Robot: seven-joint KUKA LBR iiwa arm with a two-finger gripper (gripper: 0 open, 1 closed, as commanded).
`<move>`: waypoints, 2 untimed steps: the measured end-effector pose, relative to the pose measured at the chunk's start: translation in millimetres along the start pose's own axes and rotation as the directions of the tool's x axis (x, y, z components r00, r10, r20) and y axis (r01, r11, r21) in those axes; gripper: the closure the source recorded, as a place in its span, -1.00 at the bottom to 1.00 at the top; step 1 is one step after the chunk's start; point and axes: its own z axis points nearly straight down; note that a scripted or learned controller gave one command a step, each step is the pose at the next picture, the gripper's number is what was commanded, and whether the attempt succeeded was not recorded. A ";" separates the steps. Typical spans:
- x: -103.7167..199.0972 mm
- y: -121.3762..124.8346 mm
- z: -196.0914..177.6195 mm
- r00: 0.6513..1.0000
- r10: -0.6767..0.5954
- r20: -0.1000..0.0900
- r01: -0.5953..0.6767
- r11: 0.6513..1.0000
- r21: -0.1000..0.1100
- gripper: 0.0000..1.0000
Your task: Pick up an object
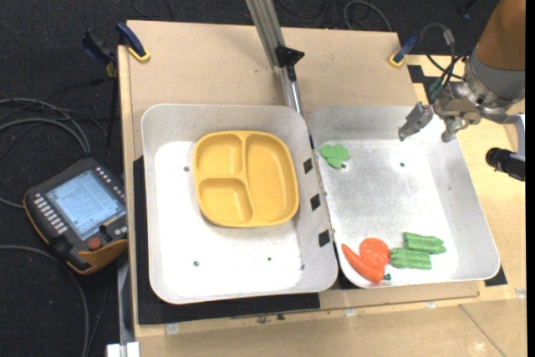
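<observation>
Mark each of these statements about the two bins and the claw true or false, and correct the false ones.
1. The yellow divided plate lies in the left bin. True.
2. The claw grips the tomato. False: the red tomato lies at the near edge of the right bin, far from the claw, which has nothing between its fingers.
3. The green pea pods lie just right of the tomato. True.
4. The small green leafy piece sits on the yellow plate. False: it lies on the right bin's floor, near the far left corner.
5. The orange carrot lies against the tomato. True.
</observation>
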 end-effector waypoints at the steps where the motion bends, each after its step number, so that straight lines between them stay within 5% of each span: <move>1: 0.0 0.0 0.0 1.000 0.000 0.000 0.000 1.000 0.001 -1.00; 2: -4.3 6.9 48.9 1.000 0.002 -0.001 -0.002 1.000 0.004 -1.00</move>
